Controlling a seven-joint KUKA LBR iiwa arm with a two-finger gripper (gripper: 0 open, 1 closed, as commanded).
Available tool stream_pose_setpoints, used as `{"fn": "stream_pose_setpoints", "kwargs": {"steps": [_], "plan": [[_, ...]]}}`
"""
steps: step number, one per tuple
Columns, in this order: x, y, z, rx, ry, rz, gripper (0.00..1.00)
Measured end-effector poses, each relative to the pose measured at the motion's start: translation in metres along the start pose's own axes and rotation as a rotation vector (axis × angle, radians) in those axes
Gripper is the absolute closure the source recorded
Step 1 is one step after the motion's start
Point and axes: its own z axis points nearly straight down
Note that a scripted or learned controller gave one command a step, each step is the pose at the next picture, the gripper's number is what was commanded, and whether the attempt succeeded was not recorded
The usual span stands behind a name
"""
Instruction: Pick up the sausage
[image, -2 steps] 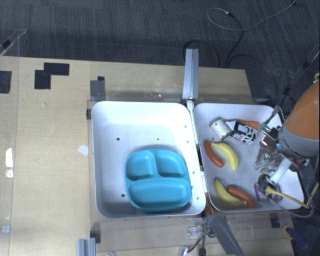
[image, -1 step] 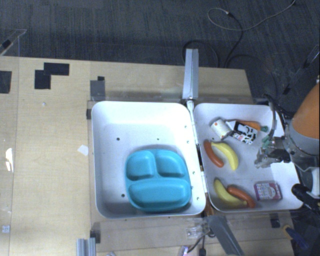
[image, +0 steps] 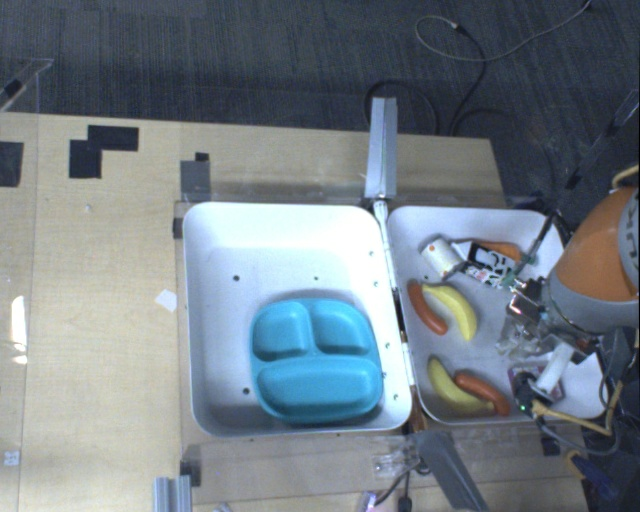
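Two sausages (image: 428, 307) (image: 481, 388) lying in right bin (image: 405, 228) beside bananas (image: 456, 309); gripper (image: 522, 345) hovering nearby, finger state unclear.

The divided tray (image: 316, 361) is turquoise; both sausages (image: 428, 307) are red-brown; the bananas (image: 455, 309) yellow; bins (image: 215, 290) white.

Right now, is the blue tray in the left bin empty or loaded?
Empty. The blue tray sits upright in the left bin, and all three compartments show bare blue.
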Motion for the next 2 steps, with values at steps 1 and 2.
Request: {"fn": "stream_pose_setpoints", "kwargs": {"steps": [1,2], "plan": [[-0.001,0.002,-0.058,-0.003,0.001,0.564,1.0],[-0.001,0.001,-0.027,-0.001,0.0,0.088,1.0]]}}
